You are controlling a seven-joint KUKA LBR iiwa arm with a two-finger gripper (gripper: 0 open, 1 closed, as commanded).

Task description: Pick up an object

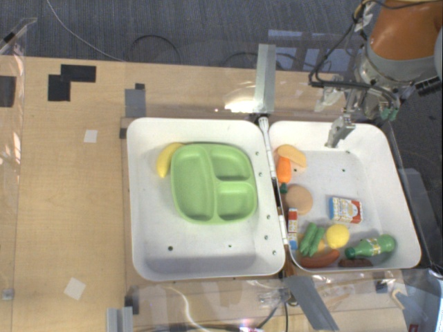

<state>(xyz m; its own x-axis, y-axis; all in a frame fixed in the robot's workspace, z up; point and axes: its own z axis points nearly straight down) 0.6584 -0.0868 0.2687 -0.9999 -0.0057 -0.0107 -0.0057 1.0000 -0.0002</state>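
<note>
The two bins sit edge to edge on the bench, so anything lifted from one needs only a short carry over the shared rim; the left bin (149, 247) holds the green divided tray (212, 182) laid flat in its middle, with a banana (165, 159) tucked against the tray's upper left corner, half hidden behind its rim; the right bin (387, 185) carries the loose pieces, crowded toward its left wall and lower edge, which leaves its upper right floor bare; along the wall lie an orange wedge (291, 156) with a carrot (283, 170) just beside it and a tan egg-shaped piece (299, 199) below; a small carton (345, 209) stands apart in the middle; at the bottom a yellow lemon (337, 236), green peppers (311, 238), a red sausage (318, 259) and a green bottle (370, 246) lie touching or nearly so, a cluster that looks awkward to grasp cleanly.

The arm (403, 30) hangs over the right bin's upper right corner, wrist pointing down; the gripper (337, 131) hovers above the bare floor near the back wall, well apart from every piece, nothing between its fingers; whether they stand wide or narrow I cannot tell.
</note>
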